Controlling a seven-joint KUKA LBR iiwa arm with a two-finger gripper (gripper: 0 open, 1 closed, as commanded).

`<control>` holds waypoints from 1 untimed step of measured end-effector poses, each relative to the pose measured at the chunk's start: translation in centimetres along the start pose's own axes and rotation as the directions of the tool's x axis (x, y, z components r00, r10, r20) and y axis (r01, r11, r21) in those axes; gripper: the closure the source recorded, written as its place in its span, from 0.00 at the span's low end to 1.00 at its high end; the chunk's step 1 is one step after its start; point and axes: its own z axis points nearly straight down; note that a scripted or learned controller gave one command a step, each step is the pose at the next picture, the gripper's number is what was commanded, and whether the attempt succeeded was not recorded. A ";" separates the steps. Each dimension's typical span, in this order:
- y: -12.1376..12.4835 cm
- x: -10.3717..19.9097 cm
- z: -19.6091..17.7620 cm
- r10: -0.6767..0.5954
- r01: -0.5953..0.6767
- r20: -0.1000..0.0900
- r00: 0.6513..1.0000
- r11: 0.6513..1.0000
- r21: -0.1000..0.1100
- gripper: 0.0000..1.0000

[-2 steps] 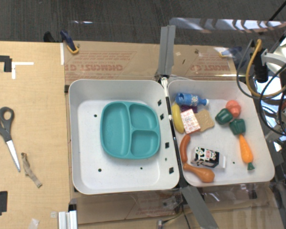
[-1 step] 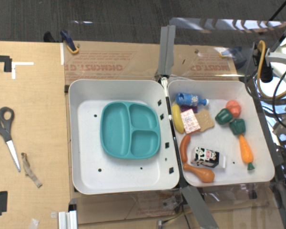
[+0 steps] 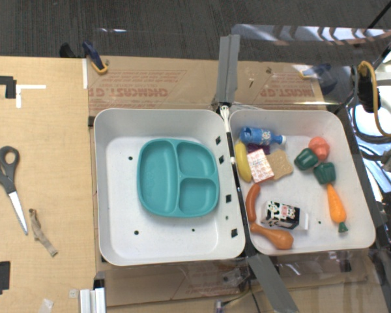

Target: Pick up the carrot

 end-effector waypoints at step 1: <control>1.0 -1.6 -0.1 -0.146 0.146 -0.001 0.989 0.989 0.001 1.00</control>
